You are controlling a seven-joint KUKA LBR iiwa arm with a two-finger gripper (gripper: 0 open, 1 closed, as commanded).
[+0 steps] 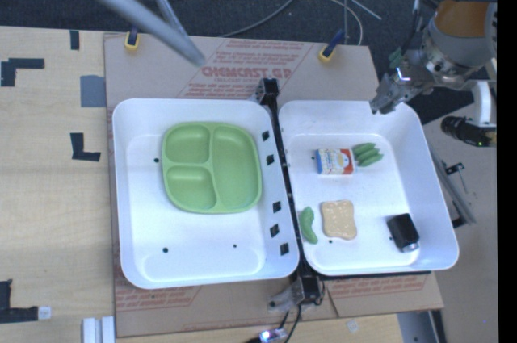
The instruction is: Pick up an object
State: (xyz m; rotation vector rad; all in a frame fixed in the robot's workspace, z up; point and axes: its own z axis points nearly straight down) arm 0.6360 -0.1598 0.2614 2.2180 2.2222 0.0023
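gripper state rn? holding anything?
Gripper: cannot be told open or closed; nothing seen in it, above the right bin's far corner.

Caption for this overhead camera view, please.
Gripper hovers at right bin's far rim; carton, toast inside; green tray in left bin.

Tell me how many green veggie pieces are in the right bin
2. One green piece lies beside the small carton; the other green piece lies left of the toast slice.
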